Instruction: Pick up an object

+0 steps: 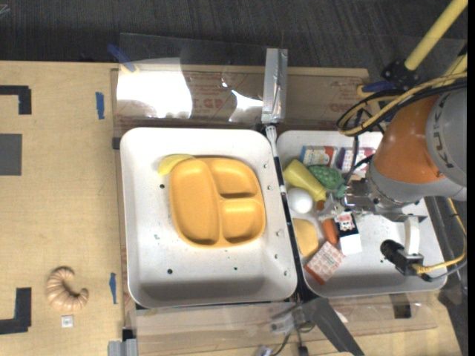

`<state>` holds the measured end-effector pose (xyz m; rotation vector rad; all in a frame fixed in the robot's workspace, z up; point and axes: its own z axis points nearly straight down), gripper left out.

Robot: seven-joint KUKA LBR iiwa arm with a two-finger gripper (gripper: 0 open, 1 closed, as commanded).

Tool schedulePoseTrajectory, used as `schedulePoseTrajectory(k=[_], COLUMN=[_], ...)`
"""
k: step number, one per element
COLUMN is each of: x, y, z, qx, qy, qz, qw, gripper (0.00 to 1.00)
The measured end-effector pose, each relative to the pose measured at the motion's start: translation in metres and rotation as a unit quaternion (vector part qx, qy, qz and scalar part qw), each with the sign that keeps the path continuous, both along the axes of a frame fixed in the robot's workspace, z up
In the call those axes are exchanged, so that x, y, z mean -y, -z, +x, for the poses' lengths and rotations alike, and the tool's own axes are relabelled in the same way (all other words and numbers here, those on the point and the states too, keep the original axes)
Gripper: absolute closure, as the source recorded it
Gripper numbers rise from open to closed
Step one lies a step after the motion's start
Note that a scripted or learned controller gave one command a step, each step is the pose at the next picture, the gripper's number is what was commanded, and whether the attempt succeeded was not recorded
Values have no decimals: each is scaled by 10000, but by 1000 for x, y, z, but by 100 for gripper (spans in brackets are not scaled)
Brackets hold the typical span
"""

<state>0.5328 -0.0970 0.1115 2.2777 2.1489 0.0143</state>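
Observation:
My gripper (347, 197) hangs low over the middle of the right bin (371, 277), reaching in from the grey and orange arm (408, 158). Right under and around it lie a green crumpled object (325, 176), a small black, white and red item (346, 223) and an orange carrot-like piece (330, 232). Further left sit a yellow bottle shape (303, 176), a white egg (300, 199) and a yellow round object (306, 236). A red and white packet (324, 262) lies near the front. What is between the gripper's tips is hidden.
The left bin (141, 199) holds a yellow compartment tray (215, 199) with a yellow piece (169, 163) beside it. Small boxes (319, 156) line the right bin's back wall. A tan curled toy (67, 288) lies on the bench at the left. Cables (371, 113) trail behind the arm.

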Motion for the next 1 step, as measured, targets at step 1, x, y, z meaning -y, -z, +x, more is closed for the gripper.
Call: schedulePoseTrajectory(k=[1], x=[-65], y=[-90], z=[62], qx=[-43], qy=[507], qz=[20], qw=[9987], gripper=[100])
